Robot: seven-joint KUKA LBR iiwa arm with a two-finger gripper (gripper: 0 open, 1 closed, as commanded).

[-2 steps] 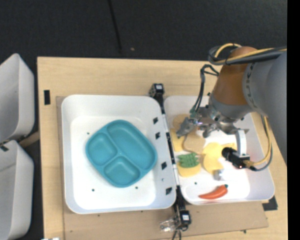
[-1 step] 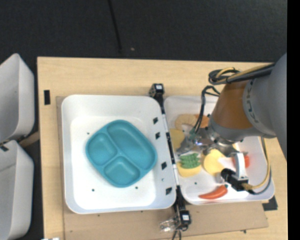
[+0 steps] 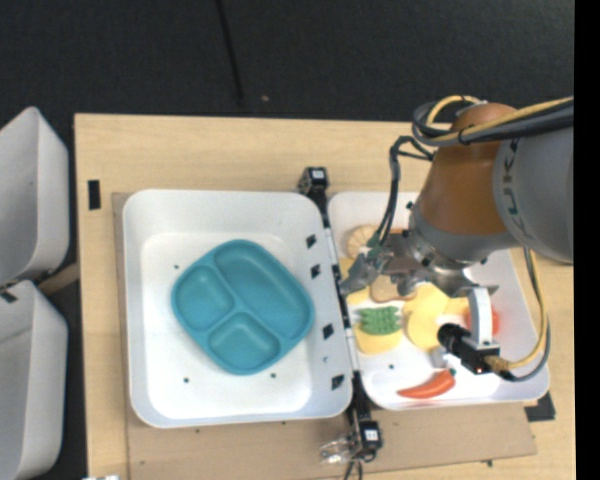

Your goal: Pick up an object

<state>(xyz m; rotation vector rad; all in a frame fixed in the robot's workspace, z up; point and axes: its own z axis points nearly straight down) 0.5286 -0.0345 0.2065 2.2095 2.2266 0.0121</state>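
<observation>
Over the right bin (image 3: 520,393) the grey arm hangs low, its claw (image 3: 385,268) down among a heap of small things near the divider; whether it is open or closed I cannot tell. Just beside it lie a yellow piece with a green patch (image 3: 378,326), a tan piece (image 3: 361,237) and a red pepper (image 3: 426,387). The left bin (image 3: 145,378) holds a blue sectioned plate (image 3: 242,306).
</observation>
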